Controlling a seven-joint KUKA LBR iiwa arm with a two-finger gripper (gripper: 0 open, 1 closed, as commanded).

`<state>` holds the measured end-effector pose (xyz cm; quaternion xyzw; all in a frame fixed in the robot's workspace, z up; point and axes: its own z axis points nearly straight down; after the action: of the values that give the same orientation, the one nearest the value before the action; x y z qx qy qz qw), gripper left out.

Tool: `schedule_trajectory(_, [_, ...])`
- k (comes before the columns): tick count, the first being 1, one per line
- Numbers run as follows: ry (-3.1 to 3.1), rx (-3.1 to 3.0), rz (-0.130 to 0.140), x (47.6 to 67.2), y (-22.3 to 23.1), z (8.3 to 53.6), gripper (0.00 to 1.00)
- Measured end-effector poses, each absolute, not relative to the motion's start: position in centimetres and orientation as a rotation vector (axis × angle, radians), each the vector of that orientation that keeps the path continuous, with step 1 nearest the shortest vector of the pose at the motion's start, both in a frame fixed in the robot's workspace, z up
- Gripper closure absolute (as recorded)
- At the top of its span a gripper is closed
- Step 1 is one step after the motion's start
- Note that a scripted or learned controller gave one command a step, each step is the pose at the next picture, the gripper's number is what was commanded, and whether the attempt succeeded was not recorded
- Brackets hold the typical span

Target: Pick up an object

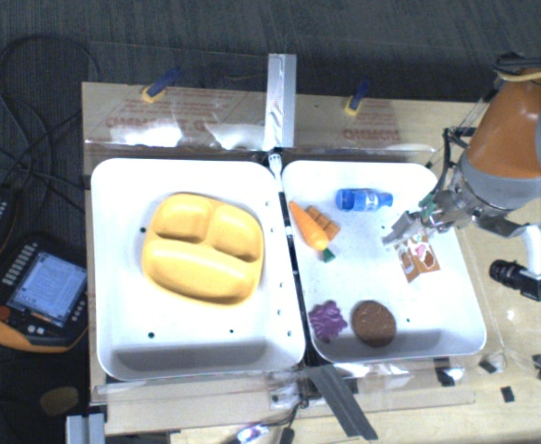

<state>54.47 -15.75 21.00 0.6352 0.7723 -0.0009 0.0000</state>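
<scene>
The claw (411, 229) hung over the right part of the right bin (455, 340), and whether it was open or closed could not be told. Just below it lay a small brown-and-white packet (422, 261). Toward the upper left lay a blue bottle (362, 199) and an orange carrot (311, 227). Lower in the frame sat a brown disc (374, 323) beside a purple piece (327, 321). A big yellow bread-shaped block (202, 247) filled the left bin (122, 340).
</scene>
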Motion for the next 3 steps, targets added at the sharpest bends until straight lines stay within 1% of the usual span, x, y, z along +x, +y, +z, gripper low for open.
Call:
schedule_trajectory(1, [2.426, 1.996, -0.003, 54.5, -15.8, 21.0, 0.00])
schedule_trajectory(2, [2.430, 1.989, -0.004, 57.1, -22.4, 24.4, 0.00])
schedule_trajectory(3, [2.551, 1.835, 0.000, 55.1, -16.4, 10.7, 0.00])
